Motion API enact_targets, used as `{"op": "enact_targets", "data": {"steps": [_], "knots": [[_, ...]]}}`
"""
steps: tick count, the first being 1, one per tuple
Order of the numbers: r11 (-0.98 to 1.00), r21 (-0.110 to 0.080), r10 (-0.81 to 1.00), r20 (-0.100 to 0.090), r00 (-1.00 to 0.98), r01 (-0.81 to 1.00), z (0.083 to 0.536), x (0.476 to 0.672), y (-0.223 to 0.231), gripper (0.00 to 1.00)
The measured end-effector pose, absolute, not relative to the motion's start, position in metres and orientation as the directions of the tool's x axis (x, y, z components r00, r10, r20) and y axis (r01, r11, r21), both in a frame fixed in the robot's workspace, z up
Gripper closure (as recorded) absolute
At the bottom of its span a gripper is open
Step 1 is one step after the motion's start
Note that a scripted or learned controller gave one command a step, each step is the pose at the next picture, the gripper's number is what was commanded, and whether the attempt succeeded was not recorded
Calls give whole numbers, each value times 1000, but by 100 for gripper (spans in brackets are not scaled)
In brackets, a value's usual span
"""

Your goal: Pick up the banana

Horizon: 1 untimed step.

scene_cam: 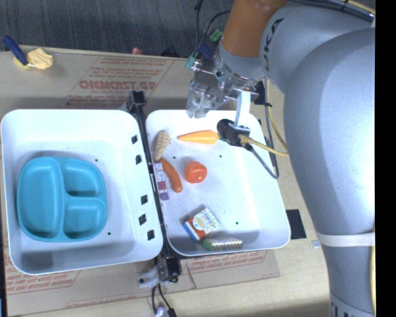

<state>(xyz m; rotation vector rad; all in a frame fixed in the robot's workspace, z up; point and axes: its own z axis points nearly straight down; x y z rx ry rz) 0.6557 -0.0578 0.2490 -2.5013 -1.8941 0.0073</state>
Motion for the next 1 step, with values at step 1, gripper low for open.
{"op": "enact_targets", "data": {"steps": [1], "knots": [[-354,0,935,0,354,935,386,657,-46,100]]}}
